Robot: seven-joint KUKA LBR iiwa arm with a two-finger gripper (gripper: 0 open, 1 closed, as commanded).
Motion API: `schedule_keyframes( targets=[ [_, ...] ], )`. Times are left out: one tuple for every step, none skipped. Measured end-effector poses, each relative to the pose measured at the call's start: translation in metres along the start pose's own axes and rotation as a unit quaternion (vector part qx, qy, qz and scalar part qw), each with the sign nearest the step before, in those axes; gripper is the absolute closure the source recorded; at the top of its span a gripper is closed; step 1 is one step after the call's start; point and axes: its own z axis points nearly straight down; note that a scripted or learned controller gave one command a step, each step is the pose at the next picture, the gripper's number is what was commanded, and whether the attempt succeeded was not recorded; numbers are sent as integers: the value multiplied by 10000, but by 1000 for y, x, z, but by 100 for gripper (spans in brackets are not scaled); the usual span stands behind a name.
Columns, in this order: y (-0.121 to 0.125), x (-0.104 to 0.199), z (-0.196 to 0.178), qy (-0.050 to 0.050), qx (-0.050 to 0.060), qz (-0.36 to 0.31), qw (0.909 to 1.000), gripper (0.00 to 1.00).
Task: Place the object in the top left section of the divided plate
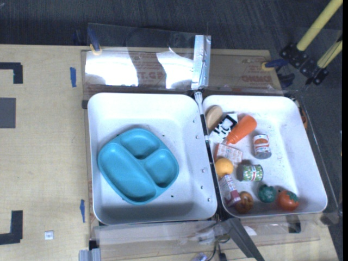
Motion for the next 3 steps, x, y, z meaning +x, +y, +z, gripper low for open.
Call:
schedule_keyframes(
  targets=[
    [0, 2, -5, -53, 10, -30, 10000, 100],
    [0, 4, -12, -90, 14, -50, 9999, 100],
    [6, 78, 8, -23, 8, 61, 10000, 100]
  ],
)
